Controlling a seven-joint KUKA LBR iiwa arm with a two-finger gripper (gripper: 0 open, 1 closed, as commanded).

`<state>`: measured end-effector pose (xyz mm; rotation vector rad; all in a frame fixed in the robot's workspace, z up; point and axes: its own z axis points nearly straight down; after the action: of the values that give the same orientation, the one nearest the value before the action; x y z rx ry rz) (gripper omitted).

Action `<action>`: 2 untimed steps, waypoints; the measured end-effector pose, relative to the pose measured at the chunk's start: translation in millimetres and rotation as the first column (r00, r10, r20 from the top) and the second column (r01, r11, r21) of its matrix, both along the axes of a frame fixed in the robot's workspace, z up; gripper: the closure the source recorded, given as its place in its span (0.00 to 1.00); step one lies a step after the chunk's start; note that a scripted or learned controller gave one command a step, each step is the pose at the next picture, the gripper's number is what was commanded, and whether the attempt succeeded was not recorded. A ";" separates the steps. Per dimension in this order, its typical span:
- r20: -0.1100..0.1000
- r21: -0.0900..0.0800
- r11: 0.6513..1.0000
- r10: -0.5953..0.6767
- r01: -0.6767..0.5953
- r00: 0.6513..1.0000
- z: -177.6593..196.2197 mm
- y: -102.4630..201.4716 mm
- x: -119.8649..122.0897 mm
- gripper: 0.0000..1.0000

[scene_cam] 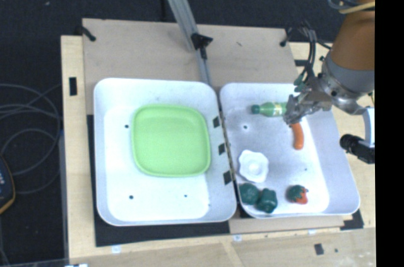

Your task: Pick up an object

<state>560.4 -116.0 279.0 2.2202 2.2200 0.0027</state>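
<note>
The end effector stands low over the right bin, above the cap end of a small green bottle lying on its side and just above an orange carrot-like piece; whether it is spread or pressed together cannot be told from this angle. In my judgement a sound pick requires settling on one of these two targets, centring over its middle and straddling its narrow width before descending. The white cup, dark green pieces and red-and-green item lie well apart and should not interfere.
</note>
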 end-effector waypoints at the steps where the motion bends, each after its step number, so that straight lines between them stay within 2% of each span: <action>1: -0.002 0.001 1.000 0.004 -0.004 1.000 0.1 50.3 21.6 1.00; 2: -0.004 0.000 1.000 0.002 -0.002 1.000 -20.3 96.3 32.0 1.00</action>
<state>592.4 -19.7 258.7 2.2194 2.2248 -0.0008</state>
